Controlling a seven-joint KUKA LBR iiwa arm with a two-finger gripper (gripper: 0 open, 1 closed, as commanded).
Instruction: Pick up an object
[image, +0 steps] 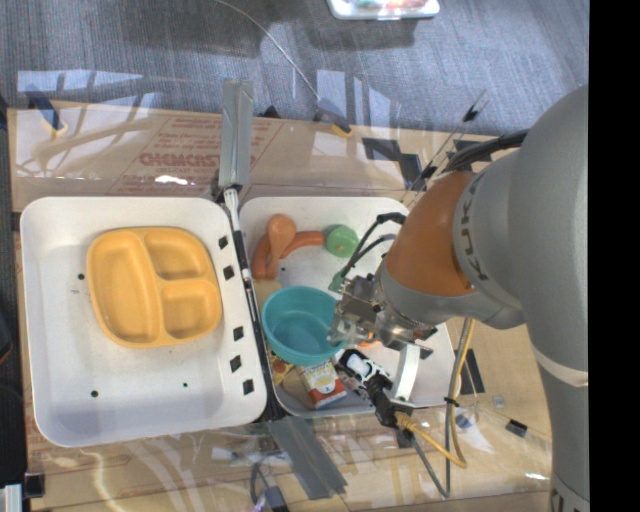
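Fingers state cannot be told — gripper (345, 322) sits at the teal bowl (298, 325) rim in the right bin (400, 215); seat squarely on the rim before lifting

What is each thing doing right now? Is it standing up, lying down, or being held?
Yellow divided tray: lying flat, right side up, in the left bin.
Teal bowl: tipped on its side, opening facing the camera, in the right bin.
Orange spoon: lying flat.
Green ball: resting by the spoon's handle.
Small carton: lying below the bowl.
Pincer: at the bowl's rim; grip unclear.
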